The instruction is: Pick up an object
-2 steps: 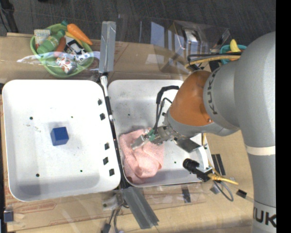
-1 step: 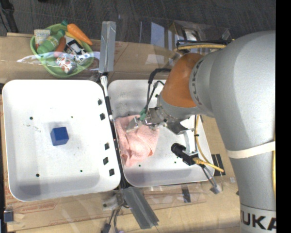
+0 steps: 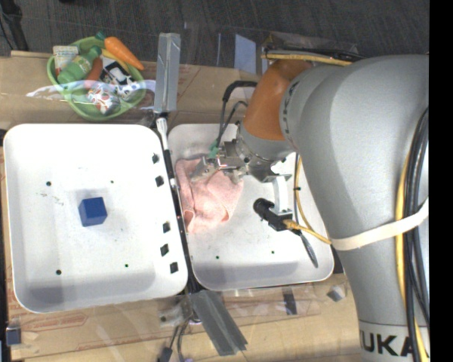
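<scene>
A pink cloth (image 3: 208,196) lies crumpled in the right bin (image 3: 241,266), against its left wall. My gripper (image 3: 215,164) is low over the cloth's upper edge, reaching in from the right under the grey arm. Its tips sit right at the cloth, partly hidden by the wrist. A blue cube (image 3: 93,210) rests in the left bin (image 3: 75,277), left of centre and far from the gripper.
A green bowl (image 3: 98,111) with a carrot and other toy items stands behind the left bin. The big grey arm covers the right side of the right bin. A divider with black clips runs between the bins.
</scene>
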Robot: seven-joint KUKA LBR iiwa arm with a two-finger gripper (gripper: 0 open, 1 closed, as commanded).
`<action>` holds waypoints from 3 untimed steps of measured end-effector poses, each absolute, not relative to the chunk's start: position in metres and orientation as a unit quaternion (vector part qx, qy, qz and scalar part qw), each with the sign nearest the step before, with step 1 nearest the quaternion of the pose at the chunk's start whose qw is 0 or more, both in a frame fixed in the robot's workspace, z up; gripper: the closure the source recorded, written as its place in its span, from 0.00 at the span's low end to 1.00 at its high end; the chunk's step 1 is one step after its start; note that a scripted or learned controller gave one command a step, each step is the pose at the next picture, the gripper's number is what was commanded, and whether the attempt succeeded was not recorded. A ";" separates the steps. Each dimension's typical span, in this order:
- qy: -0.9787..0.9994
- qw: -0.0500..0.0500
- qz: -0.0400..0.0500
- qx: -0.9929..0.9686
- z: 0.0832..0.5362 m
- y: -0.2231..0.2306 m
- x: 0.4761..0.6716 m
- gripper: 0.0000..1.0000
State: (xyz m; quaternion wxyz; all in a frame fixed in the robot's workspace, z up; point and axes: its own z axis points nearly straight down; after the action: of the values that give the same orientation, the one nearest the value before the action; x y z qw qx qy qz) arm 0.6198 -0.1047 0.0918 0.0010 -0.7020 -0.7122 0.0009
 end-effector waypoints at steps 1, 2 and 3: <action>-0.744 0.000 0.000 -0.669 0.093 -0.160 0.584 0.00; -0.772 0.002 0.001 -0.636 0.091 -0.117 0.591 0.00; -0.782 0.002 0.001 -0.624 0.091 -0.111 0.582 0.00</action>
State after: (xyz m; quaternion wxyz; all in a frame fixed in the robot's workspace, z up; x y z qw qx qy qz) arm 0.5819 -0.1114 0.0912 0.0018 -0.6236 -0.7817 0.0009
